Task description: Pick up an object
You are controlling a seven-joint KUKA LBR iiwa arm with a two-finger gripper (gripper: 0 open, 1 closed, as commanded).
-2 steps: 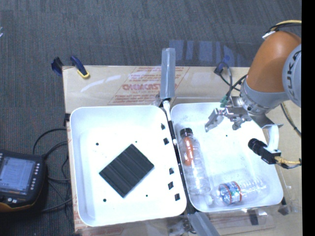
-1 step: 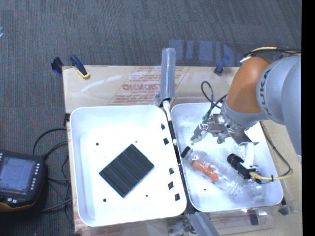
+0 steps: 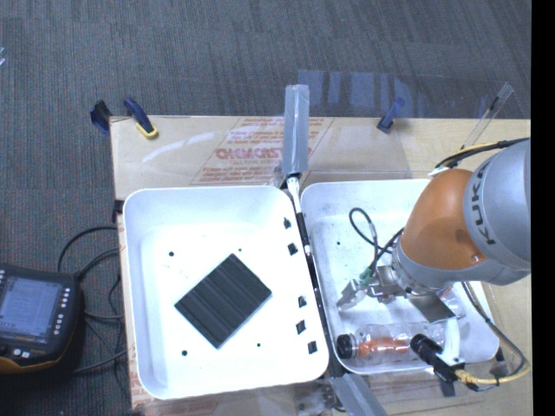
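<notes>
Below — wooden bench [image 3: 173, 154], two white bins [image 3: 143, 232], grey carpet [image 3: 217, 42].

Two bins side by side on bench [image 3: 173, 150]. Left bin [image 3: 147, 224]: flat ribbed pad [image 3: 224, 300] lies near its centre, turned diagonal. Right bin [image 3: 334, 206]: arm [image 3: 473, 219] reaches in from the right, over its mid/right part; gripper [image 3: 368, 289] sits low over the bin floor. Bottle [image 3: 381, 347] lies on its side along the near wall, just in front of gripper. Pendant [image 3: 35, 319] on floor, left of bench. Clamps [image 3: 130, 118] at bench's far left corner.
</notes>
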